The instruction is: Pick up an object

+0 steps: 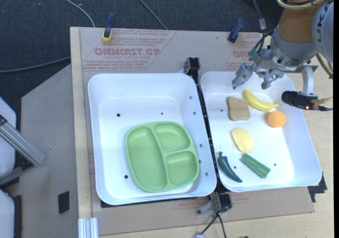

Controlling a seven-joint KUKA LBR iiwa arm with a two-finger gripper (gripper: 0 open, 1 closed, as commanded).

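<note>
Banana [260, 101] in right bin [302, 173], beside bread slice [238, 108]; claw [256, 79] spread wide, holding nothing, just above banana.

Every candidate object lies in the right bin [312, 152], placed here relative to the tan bread slice [238, 108], which lies flat near the bin's far end. A yellow banana [259, 101] lies just right of it, slanting down to the right. An orange [276, 119] (small and round) sits farther right. A pale yellow potato-like piece [242, 140] lies just nearer the camera. Beyond that lie a dark green pepper [228, 167] and a lighter green pod [255, 165], side by side.
</note>
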